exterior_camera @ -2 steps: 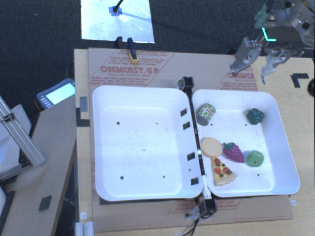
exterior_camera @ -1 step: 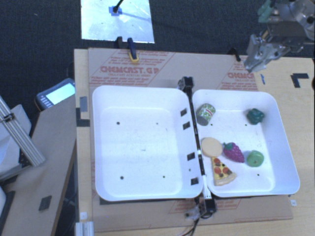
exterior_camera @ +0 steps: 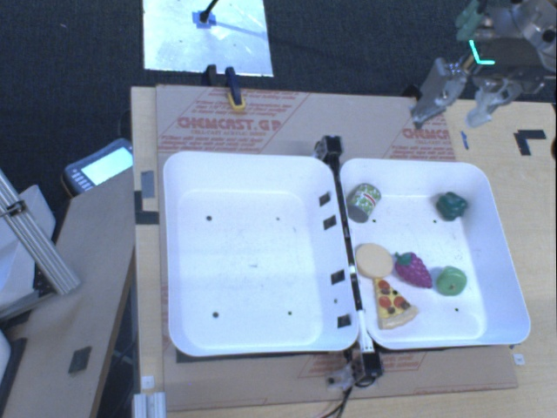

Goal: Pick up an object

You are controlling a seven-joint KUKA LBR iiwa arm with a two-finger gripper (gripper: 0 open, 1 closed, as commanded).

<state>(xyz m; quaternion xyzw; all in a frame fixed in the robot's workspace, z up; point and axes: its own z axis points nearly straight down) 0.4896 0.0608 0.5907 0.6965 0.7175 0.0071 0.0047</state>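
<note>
My gripper [exterior_camera: 454, 104] hangs at the top right, above the far edge of the right bin [exterior_camera: 500, 259]; its two fingers [exterior_camera: 431, 101] stand apart with nothing between them. In the right bin lie a small tin can [exterior_camera: 364, 200], a dark green toy [exterior_camera: 451, 205], a tan round cookie [exterior_camera: 374, 260], a purple bunch of grapes [exterior_camera: 413, 269], a green apple [exterior_camera: 450, 280] and a pizza slice [exterior_camera: 393, 304]. The gripper is well clear of all of them, back beyond the bin's rim.
The left bin [exterior_camera: 183, 259] sits beside the right one, joined by a black-clipped divider [exterior_camera: 344, 251]. Both rest on a cardboard sheet [exterior_camera: 261, 120]. A metal plate [exterior_camera: 206, 24] lies at the back, a phone-like device [exterior_camera: 100, 165] at the left.
</note>
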